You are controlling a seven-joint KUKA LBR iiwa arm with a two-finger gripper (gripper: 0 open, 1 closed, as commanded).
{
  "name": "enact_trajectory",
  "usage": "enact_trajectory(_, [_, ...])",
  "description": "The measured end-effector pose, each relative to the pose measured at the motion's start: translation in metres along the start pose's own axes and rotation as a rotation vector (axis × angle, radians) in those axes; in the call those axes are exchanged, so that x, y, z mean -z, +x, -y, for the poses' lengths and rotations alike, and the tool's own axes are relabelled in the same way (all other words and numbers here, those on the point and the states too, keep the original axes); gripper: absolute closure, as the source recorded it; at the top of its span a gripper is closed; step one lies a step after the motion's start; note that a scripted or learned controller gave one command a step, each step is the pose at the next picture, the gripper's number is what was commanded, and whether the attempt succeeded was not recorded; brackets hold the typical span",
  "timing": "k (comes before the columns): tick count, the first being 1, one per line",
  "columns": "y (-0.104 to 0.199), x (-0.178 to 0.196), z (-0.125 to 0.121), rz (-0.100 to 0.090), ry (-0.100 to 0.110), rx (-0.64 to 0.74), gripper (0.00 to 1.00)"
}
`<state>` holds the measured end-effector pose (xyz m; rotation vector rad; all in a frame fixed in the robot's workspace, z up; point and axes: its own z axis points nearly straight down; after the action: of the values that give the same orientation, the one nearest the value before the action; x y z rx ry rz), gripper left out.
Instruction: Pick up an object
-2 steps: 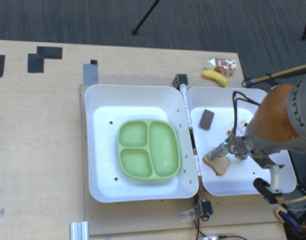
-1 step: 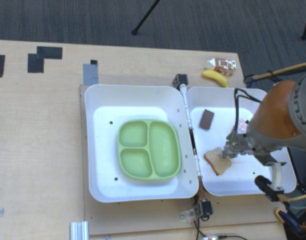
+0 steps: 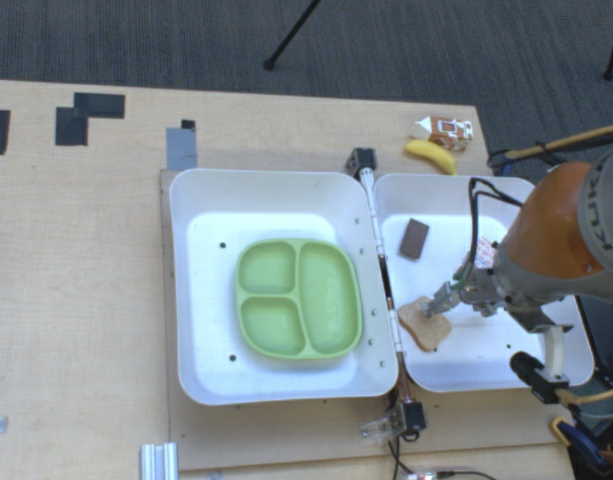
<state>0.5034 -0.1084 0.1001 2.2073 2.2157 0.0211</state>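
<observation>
In the right bin point(image 3: 561, 363), the tool point(image 3: 437, 305) sits low over a tan bread slice point(image 3: 427, 328) — touching its top edge — finger spacing unreadable.

— The bins point(image 3: 286, 203)? Smooth white plastic, faintly glossy. The green divided plate point(image 3: 298, 299) looks plastic too, satin.

— And the worktop point(image 3: 76, 268)?

— Pale matt wood. The tan piece point(image 3: 426, 326) at the fingers point(image 3: 438, 304) seems rough, perhaps bread-like.

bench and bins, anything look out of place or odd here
Yes: a banana and a small packet lie on the bench outside the right bin, beyond its far rim. Inside the bins nothing looks spilled.
</observation>
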Motion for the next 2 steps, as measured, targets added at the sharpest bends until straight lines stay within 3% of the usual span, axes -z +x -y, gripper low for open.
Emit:
enact_trajectory(1, [0.0007, 0.0107, -0.0019, -0.001, -0.004, 0.002, 1.00])
enact_trajectory(2, [0.0006, 0.0106, -0.0018, -0.001, -0.004, 0.002, 0.00])
